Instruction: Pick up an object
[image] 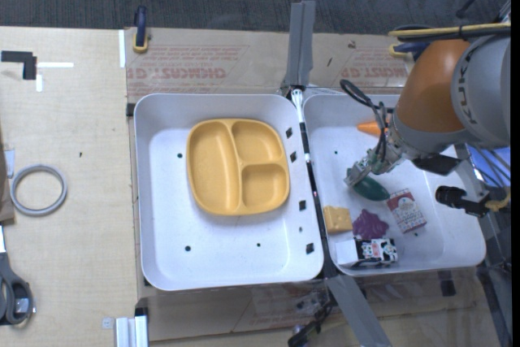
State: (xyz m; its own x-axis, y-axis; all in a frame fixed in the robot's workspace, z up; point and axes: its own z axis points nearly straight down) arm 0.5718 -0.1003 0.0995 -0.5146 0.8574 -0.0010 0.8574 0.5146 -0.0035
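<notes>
The fingers (358,175) hang low in the right bin (455,252), and from this far up you cannot tell if they are wide or narrow, or if they hold anything. Just below them, at about 5 o'clock, lies a dark green round thing (374,189), so close that it may be touching them. A little further toward 4 o'clock is a small red and white carton (405,210). At 6 o'clock from the green thing sits a purple lump (370,223), and below that a black and white box (377,251) near the front wall of the bin. At 9 o'clock from the purple lump is a yellow block (337,219) that looks like a piece of cheese. Up at 12 o'clock from the fingers, an orange carrot toy (370,127) peeks out beside the arm. The arm (459,93) is grey with a big orange band and comes in from 3 o'clock. The left bin (162,248) holds a yellow plate with three sections (238,166), lying flat near the middle. Far out at 9 o'clock on the wooden desk (73,256) lies a grey ring (36,189), and at 7 o'clock near the edge there are scissors (12,297).
</notes>
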